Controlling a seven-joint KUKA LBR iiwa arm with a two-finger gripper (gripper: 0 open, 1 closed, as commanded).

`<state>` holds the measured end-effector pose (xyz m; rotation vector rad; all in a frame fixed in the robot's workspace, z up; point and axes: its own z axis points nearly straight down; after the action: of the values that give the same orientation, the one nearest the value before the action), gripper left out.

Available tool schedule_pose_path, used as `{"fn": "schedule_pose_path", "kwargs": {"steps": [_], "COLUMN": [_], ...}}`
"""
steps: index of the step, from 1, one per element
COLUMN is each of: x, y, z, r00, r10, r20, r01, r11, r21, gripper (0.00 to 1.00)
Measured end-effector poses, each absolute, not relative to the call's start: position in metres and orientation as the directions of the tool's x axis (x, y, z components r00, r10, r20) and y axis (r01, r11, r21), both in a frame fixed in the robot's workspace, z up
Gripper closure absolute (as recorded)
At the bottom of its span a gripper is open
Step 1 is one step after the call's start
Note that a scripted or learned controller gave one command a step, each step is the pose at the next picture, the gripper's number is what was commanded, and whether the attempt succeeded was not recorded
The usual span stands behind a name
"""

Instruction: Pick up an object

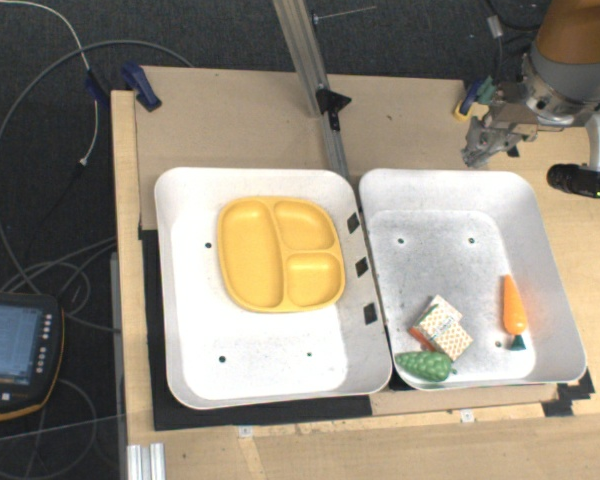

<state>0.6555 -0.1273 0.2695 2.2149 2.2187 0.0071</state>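
In the right bin (540, 228) lie three small objects near its front: an orange carrot (513, 306) with a green tip at the right, a small patterned box (443, 328) with a red edge, and a green knobbly vegetable (425, 366) at the front rim. My gripper (488, 149) hangs above the bench just behind the right bin's back edge, well away from these objects. Its fingers point down with a small gap and nothing between them.
The left bin (180, 298) holds a yellow divided tray (280, 253) with three compartments. A metal post (305, 38) rises behind the gap between the bins. Black clips (360, 266) join the bins. A handheld pendant (15, 353) and cables lie at the far left.
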Motion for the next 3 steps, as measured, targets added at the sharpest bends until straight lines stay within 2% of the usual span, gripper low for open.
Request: {"fn": "schedule_pose_path", "kwargs": {"steps": [2, 3], "x": [0.642, 0.632], "y": [-0.024, 0.018], "z": [0.279, 0.267], "r00": [-0.007, -0.005], "r10": [1.000, 1.000], "r20": [0.003, 0.002], "r01": [1.000, 1.000], "r11": [0.007, 0.005], "r21": [-0.002, -0.003], "gripper": [1.00, 1.00]}}
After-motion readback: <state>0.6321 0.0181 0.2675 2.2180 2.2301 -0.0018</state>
